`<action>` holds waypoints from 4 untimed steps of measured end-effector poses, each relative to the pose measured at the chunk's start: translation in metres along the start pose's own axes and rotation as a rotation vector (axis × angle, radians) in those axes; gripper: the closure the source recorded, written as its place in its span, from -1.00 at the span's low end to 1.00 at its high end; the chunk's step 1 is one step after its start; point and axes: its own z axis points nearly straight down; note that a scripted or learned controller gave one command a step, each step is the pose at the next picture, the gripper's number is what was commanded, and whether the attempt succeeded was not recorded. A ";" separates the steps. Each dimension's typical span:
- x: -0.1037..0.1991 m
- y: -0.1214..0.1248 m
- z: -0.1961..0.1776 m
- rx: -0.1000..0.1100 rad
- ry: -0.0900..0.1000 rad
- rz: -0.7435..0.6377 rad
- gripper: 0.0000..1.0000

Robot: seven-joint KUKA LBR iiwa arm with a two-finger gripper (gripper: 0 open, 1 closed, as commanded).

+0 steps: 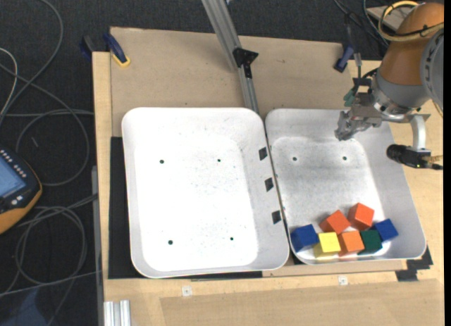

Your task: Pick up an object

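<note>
Several small blocks lie clustered in the near corner of the right bin (pixel 310 141): a blue block (pixel 304 236), a yellow block (pixel 328 243), an orange block (pixel 336 221), a red-orange block (pixel 363 214), another orange block (pixel 351 241), a green block (pixel 371 239) and a second blue block (pixel 385 229). My gripper (pixel 344 129) hangs over the far right part of the right bin, well away from the blocks. Nothing shows between its fingers.
The left bin (pixel 141 177) lies beside the right one. A slanted metal pole (pixel 225 36) crosses the back of the bench. Blue clamps (pixel 116 48) sit at the far bench corners. Cables and a handheld device (pixel 14 187) lie on the floor at left.
</note>
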 end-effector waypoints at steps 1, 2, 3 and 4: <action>-0.001 -0.001 -0.045 -0.005 -0.002 0.000 1.00; -0.008 0.007 -0.104 -0.008 -0.003 -0.001 1.00; -0.008 0.008 -0.154 -0.007 -0.003 -0.001 1.00; 0.040 -0.007 -0.142 0.005 0.002 -0.004 1.00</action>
